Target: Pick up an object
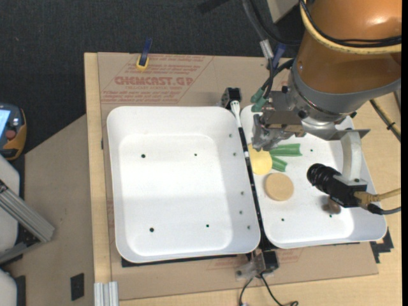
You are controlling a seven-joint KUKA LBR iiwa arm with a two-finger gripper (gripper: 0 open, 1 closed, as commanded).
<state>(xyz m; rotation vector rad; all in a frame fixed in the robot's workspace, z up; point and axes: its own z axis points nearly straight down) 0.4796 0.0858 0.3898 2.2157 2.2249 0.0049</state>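
Yellow piece [260,163]: lies in the right bin [319,234], tight against its left wall, just right of the frame's centre.
Gripper [258,146]: hangs low over the bin's left edge, right above the yellow piece's upper rim. From this slant I cannot tell whether it touches the piece or stops just short.
Grip state: the wrist hides it, so whether the gripper is spread or closed cannot be made out. Nothing is seen held in it.
Key relation: the yellow piece sits directly below the gripper in the frame, a shade toward the bottom edge. The coming move probably needs a straight drop with little sideways shift.
Long axis: the yellow piece looks roundish, with no clear long axis, so the approach angle likely matters little.
Neighbours: a green stick [285,150] lies left to right just beside the gripper's right. A tan disc [278,187] rests just below and right of the yellow piece.
Risk: the wall on the left and the crowding on the right leave little room, so a slip seems likely.
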